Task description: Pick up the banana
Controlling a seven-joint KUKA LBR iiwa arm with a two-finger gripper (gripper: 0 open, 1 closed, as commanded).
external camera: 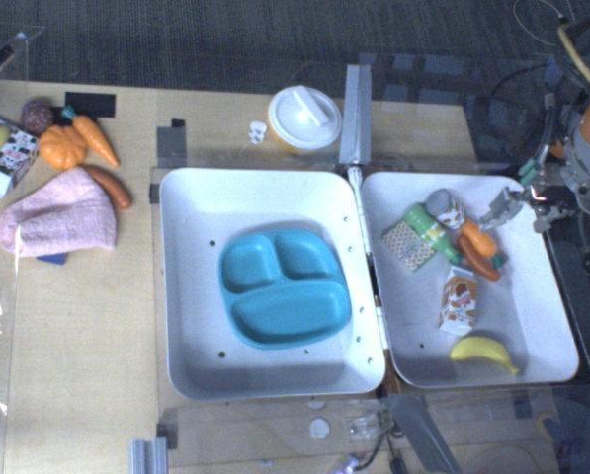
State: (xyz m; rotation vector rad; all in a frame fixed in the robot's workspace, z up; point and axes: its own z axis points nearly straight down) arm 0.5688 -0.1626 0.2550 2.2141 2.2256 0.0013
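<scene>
No text can be read; the printing on the small carton [459, 304] is too blurred.

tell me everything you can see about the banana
The banana is yellow, smooth and gently curved, looking like a plastic toy. It lies flat on the floor of the right bin, near its front wall, ends pointing left and right. Nothing touches it; a small printed packet lies just behind it.

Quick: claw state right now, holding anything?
Claw: over the right bin's far edge, nothing seen in it; open or closed cannot be told. Banana lies in the bin.
</scene>
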